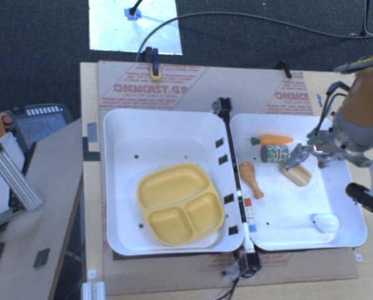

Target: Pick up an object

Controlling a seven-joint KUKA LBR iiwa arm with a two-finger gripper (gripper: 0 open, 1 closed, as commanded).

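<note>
The gripper (297,157) is seen crowded between small bottle (275,153) and wooden block (297,175); jaws' state cannot be told; either could be knocked aside.

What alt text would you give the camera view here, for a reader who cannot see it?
A grey and orange robot arm reaches in from the right, its gripper low over the right bin, just above a tan block and beside a small can. That bin also contains a carrot, a drumstick and a white object. The left bin contains a yellow divided tray.
</note>
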